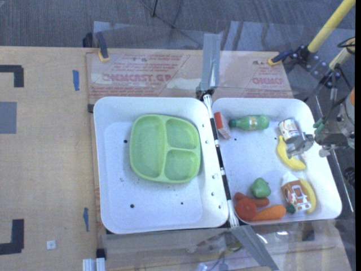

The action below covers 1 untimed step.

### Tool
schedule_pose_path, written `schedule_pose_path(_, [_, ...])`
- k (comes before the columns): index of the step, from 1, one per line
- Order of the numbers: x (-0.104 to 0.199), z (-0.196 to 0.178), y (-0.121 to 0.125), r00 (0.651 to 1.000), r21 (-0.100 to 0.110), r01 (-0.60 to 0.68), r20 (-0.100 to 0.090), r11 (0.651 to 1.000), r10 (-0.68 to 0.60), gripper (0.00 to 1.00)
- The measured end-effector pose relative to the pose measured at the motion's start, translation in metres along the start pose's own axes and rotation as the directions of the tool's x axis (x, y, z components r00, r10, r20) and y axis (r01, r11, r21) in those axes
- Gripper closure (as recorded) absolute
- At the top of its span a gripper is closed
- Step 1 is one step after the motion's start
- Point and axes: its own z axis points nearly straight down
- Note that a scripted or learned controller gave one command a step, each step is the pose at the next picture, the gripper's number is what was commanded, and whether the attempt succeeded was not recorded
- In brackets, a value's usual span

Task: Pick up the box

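From my remote station I see the gripper (pixel 297 144) low over the right bin (pixel 240 168) at the frame's right edge, beside a can (pixel 289 129) and a banana (pixel 289 157), a spot that suggests it is sorting through clutter; whether it is open or closed I cannot tell. The box (pixel 222 127), small and red, leans against the bin's upper-left wall, well apart from it. The arm is cut off, and the green tray (pixel 165 148) sits in the left bin (pixel 113 168).
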Motion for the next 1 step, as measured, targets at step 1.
schedule_pose_path(1, [-0.0003, -0.0100, 0.0008, 1.000, -0.003, 0.000, 0.001, 1.000, 0.000, 1.00])
